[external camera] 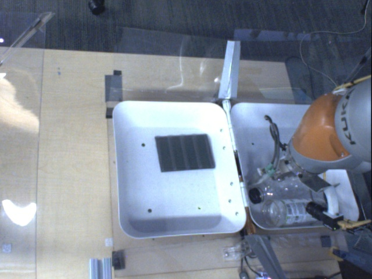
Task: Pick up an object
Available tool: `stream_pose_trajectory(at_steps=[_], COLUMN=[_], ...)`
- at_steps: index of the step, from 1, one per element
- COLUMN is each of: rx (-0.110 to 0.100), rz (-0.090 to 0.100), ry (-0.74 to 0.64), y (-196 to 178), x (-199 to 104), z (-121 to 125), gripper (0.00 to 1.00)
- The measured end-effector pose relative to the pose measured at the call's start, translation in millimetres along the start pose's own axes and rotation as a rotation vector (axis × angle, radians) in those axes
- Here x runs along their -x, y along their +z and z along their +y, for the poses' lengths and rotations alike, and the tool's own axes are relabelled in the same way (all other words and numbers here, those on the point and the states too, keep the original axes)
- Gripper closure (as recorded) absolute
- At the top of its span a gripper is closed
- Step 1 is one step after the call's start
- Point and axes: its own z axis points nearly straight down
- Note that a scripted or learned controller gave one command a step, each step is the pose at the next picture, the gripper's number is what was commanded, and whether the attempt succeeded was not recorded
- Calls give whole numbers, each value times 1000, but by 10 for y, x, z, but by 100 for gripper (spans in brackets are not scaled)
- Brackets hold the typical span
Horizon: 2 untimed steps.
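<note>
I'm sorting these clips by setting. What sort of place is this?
Likely a robotics lab: a wooden bench bearing two white bins, a grey and orange arm over the right bin, and a clear bottle lying there.

Clear plastic bottle (285, 209), black-capped, lying sideways

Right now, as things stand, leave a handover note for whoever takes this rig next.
Gripper: low in the right bin, hanging over the bottle; the arm's wrist hides whether it grips anything.
Things: a clear plastic bottle with a dark cap lies on its side near the right bin's front edge. The left bin holds a dark ribbed rectangular pad, lying flat near the middle.
Done: arm is down at the bottle. No lift is visible; the bottle appears to rest on the bin floor.
Left: confirm a grasp and raise an object clear of the bin.
</note>
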Motion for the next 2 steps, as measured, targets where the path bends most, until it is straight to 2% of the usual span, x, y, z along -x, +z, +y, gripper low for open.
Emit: stream_pose_trajectory(at_steps=[1,2], rx=[10,-14], rz=[-4,3], ry=[0,207], y=[-124,-541], x=[8,384], z=[41,589], gripper=[100,100])
